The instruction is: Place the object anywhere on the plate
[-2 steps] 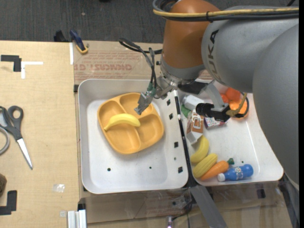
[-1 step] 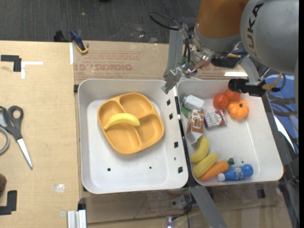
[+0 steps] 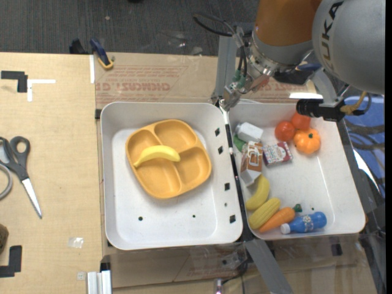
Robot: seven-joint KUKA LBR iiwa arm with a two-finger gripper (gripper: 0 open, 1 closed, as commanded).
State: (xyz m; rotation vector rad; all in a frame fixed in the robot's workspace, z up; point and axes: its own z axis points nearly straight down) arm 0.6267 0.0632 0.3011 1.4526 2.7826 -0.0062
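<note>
Glossy yellow plastic plate (image 3: 168, 159) and smooth plastic banana (image 3: 157, 155) in a matt white bin (image 3: 165, 231), on a pale wood bench (image 3: 46, 164) beside brown cardboard (image 3: 159, 84).

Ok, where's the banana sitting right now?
The banana lies on the yellow plate in the left bin, across the plate's dividers near its upper left.

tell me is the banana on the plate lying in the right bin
No, the banana lies on the yellow plate, which sits in the left bin.
</note>
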